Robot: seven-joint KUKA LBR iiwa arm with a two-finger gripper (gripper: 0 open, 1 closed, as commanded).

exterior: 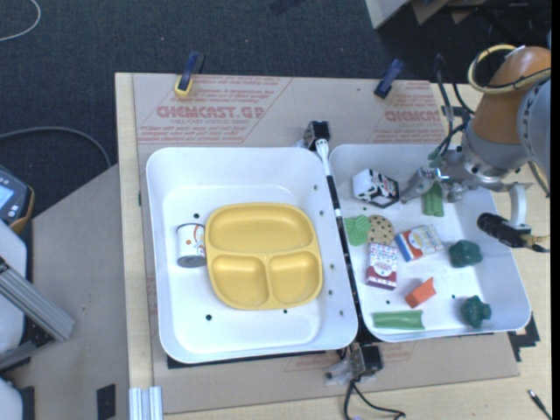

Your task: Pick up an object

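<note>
My gripper point(430, 182) hangs over the far right part of the right bin point(499, 274). Directly at its tip is a small light-green piece point(433, 204), touching or just below it; whether it is gripped cannot be made out. Left of the gripper lies a white and black toy point(374, 186). Further forward in the same bin lie a green leaf-like piece point(356, 229), a round cookie point(380, 227), a red and white carton point(382, 265), a small striped packet point(418, 241), an orange block point(421, 292) and a green pod point(398, 320).
Two dark green lumps point(465, 253) point(473, 311) lie at the right bin's right side. The left bin point(166, 182) holds a yellow divided plate point(262, 256) and a small can point(190, 245) beside it. A rim point(337, 234) separates the bins.
</note>
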